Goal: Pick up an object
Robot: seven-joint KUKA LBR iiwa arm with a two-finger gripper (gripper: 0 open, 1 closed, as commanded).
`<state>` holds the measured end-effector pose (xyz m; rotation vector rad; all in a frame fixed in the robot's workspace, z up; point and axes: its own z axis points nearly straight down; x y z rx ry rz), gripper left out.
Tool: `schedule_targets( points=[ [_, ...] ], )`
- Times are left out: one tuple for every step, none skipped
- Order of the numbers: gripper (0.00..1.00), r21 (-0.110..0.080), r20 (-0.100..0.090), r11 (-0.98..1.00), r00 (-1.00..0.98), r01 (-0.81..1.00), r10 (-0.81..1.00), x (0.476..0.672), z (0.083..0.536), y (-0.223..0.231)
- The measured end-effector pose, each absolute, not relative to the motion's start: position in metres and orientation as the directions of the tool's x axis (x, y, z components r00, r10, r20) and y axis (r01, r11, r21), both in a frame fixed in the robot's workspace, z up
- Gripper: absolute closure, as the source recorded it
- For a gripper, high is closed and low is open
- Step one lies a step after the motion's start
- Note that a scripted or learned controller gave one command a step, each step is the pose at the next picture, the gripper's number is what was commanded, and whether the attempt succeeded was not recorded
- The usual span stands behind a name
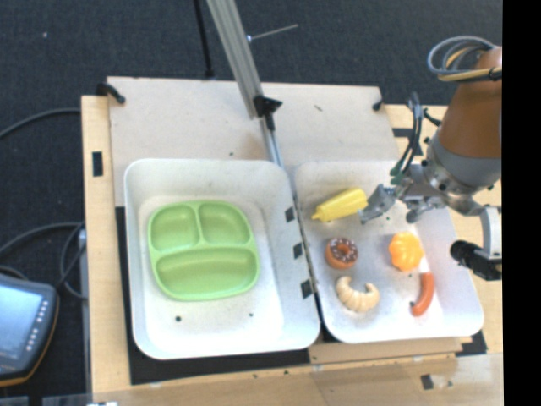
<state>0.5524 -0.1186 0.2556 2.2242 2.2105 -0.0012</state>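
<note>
The desk (194,117) carried two white bins side by side. The left bin (169,328) held a green tray (203,249) with three compartments. The right bin (452,311) held five toy foods: a yellow corn (341,204), a donut (342,252), a croissant (357,294), an orange pepper (405,251) and a red chili (423,294).

The arm (469,134) reached in from the right. Its pincer (385,201) hung over the upper part of the right bin, just beside the corn's right end. Nothing sat between its tips. Whether the tips stood apart or together could not be told from this angle.

The corn was the item nearest the pincer and the likely target. It lay in the upper left of the right bin, apart from the other items. Its long axis ran roughly left to right, with the right end tilted slightly toward the far side of the bin. The narrower tip pointed left, toward the wall between the bins.

By its look, the corn would be a light, hollow plastic piece, stiff and fairly smooth. A smooth rounded body of this kind tends to slip or roll under a poor grip. The soundest hold would be across the short axis, at mid-length, where the body was thickest.
</note>
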Motion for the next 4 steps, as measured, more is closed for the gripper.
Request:
schedule_targets(
  points=[
    [0.00, 0.005, 0.001, 0.007, -0.007, 1.000, 1.000, 0.531, 0.289, -0.059],
    [0.00, 0.001, -0.001, 0.002, -0.002, 1.000, 1.000, 0.531, 0.287, -0.062],
    [0.00, -0.007, -0.001, -0.003, 0.003, 1.000, 1.000, 0.518, 0.184, -0.099],
    [0.00, 0.002, 0.004, 0.010, -0.010, 1.000, 1.000, 0.507, 0.202, -0.007]
  ],
)
